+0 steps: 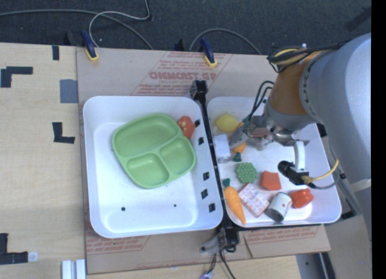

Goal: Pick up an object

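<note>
My gripper (248,132) hangs low over the upper middle of the right bin (329,211), below the orange wrist band. It is just right of a yellow lemon (225,122) and above a small orange piece (239,147). A white block (221,148) lies to its lower left. Further down the bin lie a green knobbly round (245,172), an orange cube (270,181), a carrot (234,204), a pink patterned box (253,199), a small can (278,206) and a red piece (301,197). The arm hides part of the bin's upper right.
The left bin (96,211) holds a green divided plate (155,149), with a red-orange toy (187,126) at its upper right by the wall between the bins. Black clips (199,88) sit on that shared wall. Cables run along the bench's back edge.
</note>
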Robot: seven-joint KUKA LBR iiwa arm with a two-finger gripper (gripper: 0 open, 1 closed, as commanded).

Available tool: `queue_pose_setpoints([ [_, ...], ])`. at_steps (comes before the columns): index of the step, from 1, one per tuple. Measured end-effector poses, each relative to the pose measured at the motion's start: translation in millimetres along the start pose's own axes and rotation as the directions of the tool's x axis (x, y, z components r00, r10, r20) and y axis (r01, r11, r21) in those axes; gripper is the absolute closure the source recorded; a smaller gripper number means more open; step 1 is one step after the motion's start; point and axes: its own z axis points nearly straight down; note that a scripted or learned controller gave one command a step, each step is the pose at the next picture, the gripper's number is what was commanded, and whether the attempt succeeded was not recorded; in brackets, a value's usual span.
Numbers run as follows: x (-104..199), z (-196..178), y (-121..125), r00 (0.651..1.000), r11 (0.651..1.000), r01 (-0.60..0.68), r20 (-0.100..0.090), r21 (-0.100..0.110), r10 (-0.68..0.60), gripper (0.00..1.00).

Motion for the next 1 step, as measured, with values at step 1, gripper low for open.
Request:
queue_pose_setpoints([
  [1, -0.3, -6.1, -54.4, 1.000, 1.000, 0.001, -0.005, 0.005, -0.001, 0.00],
])
